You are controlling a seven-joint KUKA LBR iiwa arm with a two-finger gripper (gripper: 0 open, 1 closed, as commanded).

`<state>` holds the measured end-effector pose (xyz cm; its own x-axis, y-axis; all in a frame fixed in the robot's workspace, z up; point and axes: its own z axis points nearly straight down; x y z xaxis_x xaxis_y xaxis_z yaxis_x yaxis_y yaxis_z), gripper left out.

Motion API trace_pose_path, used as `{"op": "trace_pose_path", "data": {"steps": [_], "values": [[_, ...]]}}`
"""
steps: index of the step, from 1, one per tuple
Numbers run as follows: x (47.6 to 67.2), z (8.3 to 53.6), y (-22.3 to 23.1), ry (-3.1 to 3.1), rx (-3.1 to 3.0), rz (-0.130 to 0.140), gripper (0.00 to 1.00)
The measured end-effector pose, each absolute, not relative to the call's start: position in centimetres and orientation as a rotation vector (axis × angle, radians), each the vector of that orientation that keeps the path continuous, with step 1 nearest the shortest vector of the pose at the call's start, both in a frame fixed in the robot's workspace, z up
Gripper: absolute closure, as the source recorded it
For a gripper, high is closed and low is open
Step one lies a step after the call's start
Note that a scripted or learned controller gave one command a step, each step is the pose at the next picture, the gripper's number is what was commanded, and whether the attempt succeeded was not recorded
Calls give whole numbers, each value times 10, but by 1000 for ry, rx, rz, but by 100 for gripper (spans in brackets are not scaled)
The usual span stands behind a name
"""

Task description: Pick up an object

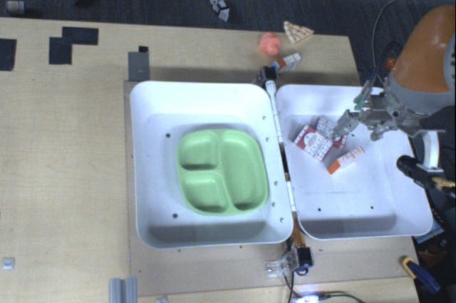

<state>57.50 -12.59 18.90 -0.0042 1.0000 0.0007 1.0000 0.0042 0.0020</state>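
- The bench (pixel 64 173), a pale wooden top, filled most of the frame and carried two shallow white bins side by side at centre, presumably so things could be moved from one to the other.
- The left bin (pixel 153 105) sat at centre-left and held a green divided plate (pixel 222 170), lying flat in the middle of the bin floor.
- The right bin (pixel 370 194) sat at centre-right, its near half bare, with its contents clustered in the upper middle.
- The arm (pixel 427 59) entered from the right edge, its orange band showing at upper right, angled down and leftward toward that cluster, which suggested a reach for something there.
- The gripper (pixel 354 120) hovered over the upper part of the right bin; whether it was open, closed or gripping could not be told from this slant.
- A red-and-white packet (pixel 313 140) lay just left of the gripper, the likeliest target, seemingly on the bin floor and not lifted.
- A small orange-and-white box (pixel 345 158) lay just beside the packet, to its lower right.
- Off the bins, near the top centre, a pink ball (pixel 269 43) and a pizza-slice toy (pixel 297 31) rested at the bench's far edge.
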Motion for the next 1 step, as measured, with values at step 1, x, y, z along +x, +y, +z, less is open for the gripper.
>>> {"op": "trace_pose_path", "data": {"steps": [1], "values": [[598,90,-131,2219,2212,13,0]]}}
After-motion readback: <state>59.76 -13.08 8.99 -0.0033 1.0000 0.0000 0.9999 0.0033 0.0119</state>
